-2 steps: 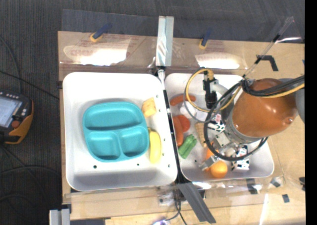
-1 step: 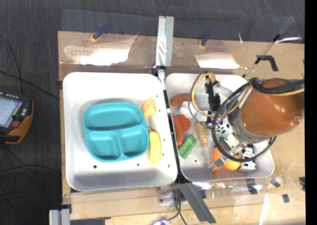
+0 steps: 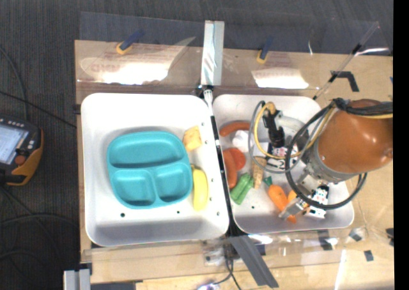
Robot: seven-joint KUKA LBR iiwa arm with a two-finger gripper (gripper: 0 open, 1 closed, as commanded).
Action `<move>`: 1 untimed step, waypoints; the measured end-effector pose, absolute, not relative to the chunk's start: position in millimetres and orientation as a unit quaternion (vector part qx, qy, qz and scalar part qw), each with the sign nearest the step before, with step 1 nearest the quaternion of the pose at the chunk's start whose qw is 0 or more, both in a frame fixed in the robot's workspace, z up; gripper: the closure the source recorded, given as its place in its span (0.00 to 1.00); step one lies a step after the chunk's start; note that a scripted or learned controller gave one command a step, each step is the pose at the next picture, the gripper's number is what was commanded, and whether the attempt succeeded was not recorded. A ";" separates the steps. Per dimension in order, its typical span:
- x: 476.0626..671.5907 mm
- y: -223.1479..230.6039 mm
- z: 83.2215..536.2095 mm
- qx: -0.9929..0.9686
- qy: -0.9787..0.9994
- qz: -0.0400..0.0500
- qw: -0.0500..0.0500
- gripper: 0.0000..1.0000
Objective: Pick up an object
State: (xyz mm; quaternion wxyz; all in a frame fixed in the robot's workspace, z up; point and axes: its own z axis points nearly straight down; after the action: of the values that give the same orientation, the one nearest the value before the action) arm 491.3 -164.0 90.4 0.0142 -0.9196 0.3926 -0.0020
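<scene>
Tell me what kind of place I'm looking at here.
Most likely a robotics lab bench set up for pick trials, not a kitchen. Two white bins hold toy food such as a carrot and a banana beside a teal divided tray, and a teach pendant lies on the carpet.

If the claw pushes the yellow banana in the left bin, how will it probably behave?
The banana looks smooth and curved, so it may slide or pivot rather than roll. It lies beside the teal tray, which could stop it. It is probably a light, stiff toy.

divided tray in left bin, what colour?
Teal; the divided tray shows plainly in the camera view.
</scene>
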 end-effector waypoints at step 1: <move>502.8 -172.8 88.4 -0.987 0.158 0.000 0.001 0.00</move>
State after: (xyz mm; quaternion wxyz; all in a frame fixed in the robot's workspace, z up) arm 502.8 -172.8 88.4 0.0006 -0.9874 0.1580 -0.0005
